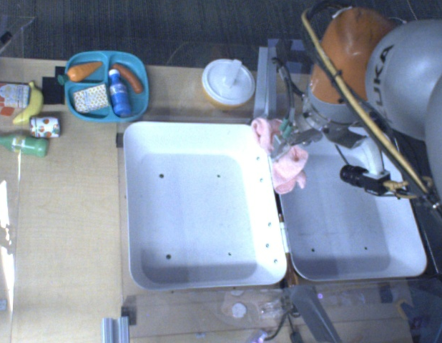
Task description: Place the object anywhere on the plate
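Robot lab: KUKA arm over white bins.

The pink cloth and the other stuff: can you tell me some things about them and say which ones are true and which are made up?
1. The pink cloth hangs over the wall between the two white bins. True.
2. The banana lies in the left bin. False: it lies on the bench, left of the bins.
3. The blue tray holds a blue bottle. True.
4. The white cup stands inside the right bin. False: it stands behind the bins.

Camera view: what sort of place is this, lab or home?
Probably a robot lab bench: a KUKA arm over two white bins, toy food in a blue tray alongside.
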Available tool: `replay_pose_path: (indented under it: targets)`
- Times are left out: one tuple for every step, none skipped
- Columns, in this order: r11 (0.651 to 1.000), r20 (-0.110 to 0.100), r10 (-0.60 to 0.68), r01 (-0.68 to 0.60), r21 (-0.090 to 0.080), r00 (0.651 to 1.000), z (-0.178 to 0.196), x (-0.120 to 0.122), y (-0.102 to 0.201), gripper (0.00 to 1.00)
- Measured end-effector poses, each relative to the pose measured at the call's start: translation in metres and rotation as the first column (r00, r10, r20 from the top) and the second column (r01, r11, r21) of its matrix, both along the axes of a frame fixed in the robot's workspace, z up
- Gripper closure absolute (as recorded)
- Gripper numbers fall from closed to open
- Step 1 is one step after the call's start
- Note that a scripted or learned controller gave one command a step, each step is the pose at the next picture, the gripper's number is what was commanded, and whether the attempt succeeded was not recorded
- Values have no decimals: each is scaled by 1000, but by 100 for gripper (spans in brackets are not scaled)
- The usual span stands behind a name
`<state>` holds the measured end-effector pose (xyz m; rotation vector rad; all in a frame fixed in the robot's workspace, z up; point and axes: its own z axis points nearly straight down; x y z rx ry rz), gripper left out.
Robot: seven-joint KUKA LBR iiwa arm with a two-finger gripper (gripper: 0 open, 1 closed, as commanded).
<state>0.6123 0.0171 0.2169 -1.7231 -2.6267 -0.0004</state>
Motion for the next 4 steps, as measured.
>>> replay_pose_path:
  targets:
    - [920, 2, 392, -392, 0, 920, 3, -30, 39, 100]
    - [693, 2, 721, -721, 0, 693, 1, -51, 79, 100]
    - [397, 4, 918, -918, -3, 397, 7, -58, 114, 100]
    - [397, 4, 918, -918, -3, 397, 8, -58, 114, 0]
